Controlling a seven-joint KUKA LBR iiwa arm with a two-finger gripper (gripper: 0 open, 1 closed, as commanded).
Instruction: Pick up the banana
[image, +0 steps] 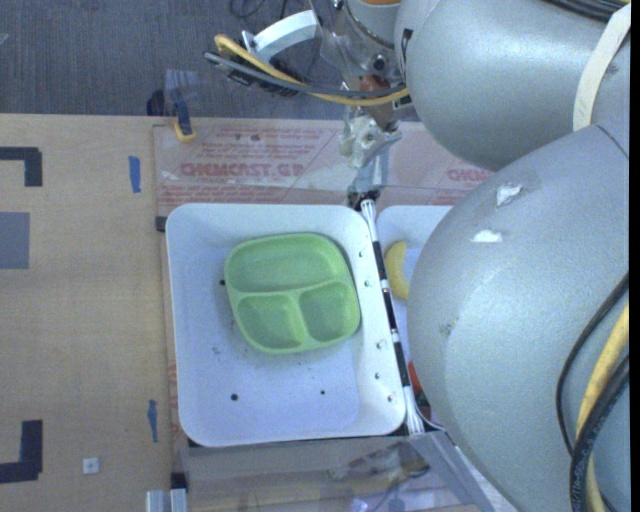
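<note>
A yellow banana (397, 268) lies at the left edge of the right bin (392, 222), and the grey arm (520, 300) hides most of it. The gripper (364, 165) hangs below the wrist at the top centre. It is over the far end of the rim between the two bins, beyond the banana and apart from it. Nothing shows in its grasp.
A green three-part plate (292, 292) lies in the left bin (200, 330). A sliver of a red object (414, 384) peeks out beside the arm in the right bin. The arm's bulk covers most of the right bin. Cables (270, 68) loop near the wrist.
</note>
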